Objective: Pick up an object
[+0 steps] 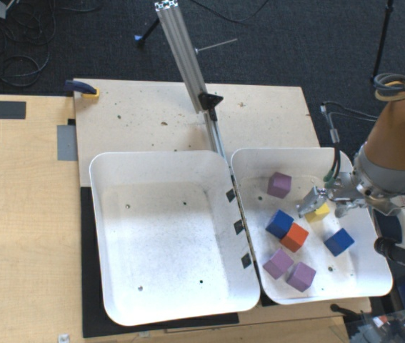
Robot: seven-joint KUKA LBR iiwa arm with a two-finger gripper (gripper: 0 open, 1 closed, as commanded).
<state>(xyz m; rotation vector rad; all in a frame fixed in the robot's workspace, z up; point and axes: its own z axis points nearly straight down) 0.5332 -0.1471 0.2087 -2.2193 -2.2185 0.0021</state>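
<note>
Yellow shows right at the fingers (318,204): a small yellow block (321,210) sits at their tips in the right bin (373,288), and whether they are closed on it or merely touching it cannot be told from above; the metal parts of the gripper blur together there. Just left of it lie a blue cube (279,224) and an orange cube (295,236), touching each other; a second blue cube (339,241) rests below and to the right of the yellow block, apart from it. A purple cube (280,184) stands alone nearer the far wall of the bin; two more purple cubes (278,263) (301,276) sit close together toward the near edge. Behind the fingers the arm (391,145) rises, orange above the grey wrist, coming in from the right. The left bin (109,263) lies beside the right one, their rims meeting; both rest on the pale surface (138,116), where a slanted metal rail (186,56) stands behind them.
</note>
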